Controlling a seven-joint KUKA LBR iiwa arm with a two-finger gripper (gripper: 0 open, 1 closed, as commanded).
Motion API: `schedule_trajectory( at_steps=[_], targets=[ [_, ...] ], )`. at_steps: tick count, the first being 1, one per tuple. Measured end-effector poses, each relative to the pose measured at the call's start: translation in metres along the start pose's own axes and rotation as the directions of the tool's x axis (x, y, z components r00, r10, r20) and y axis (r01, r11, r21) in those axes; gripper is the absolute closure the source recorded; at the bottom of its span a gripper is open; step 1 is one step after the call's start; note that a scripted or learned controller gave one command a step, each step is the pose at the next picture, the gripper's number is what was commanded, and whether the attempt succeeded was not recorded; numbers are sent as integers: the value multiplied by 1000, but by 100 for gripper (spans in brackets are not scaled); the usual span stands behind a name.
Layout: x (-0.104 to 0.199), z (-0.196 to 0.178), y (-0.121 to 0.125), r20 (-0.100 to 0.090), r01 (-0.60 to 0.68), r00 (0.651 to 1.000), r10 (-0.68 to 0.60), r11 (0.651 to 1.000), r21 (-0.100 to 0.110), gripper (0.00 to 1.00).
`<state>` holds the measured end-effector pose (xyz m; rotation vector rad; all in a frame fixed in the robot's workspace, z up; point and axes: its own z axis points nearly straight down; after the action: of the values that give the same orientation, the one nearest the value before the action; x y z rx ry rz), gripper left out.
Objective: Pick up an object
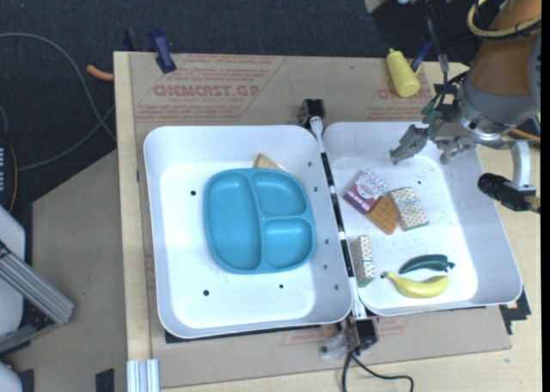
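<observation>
gripper (430,147): spread wide, empty, far end of right bin (490,235) | I'd descend squarely over wafer (384,214), then close

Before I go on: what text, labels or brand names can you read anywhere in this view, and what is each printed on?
"CHEMCAST GP": red print on the brown board under the bins, left of centre; the last letters are unsure.
Smaller red lines above and below it: too blurred to read.
Matching red print on the board near the yellow bottle: too blurred to read.
Small packets in the right bin: printed patterns, nothing legible.
</observation>
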<state>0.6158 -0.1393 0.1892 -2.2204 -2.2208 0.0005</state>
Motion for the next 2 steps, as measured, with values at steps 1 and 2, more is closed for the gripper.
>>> schedule_trajectory(
  at_steps=[1,2],
  targets=[
    [23,93,-35,3,-1,1000,1,1000,-8,0],
    [32,99,-87,7,1,1000,0,1000,-22,0]
  ],
)
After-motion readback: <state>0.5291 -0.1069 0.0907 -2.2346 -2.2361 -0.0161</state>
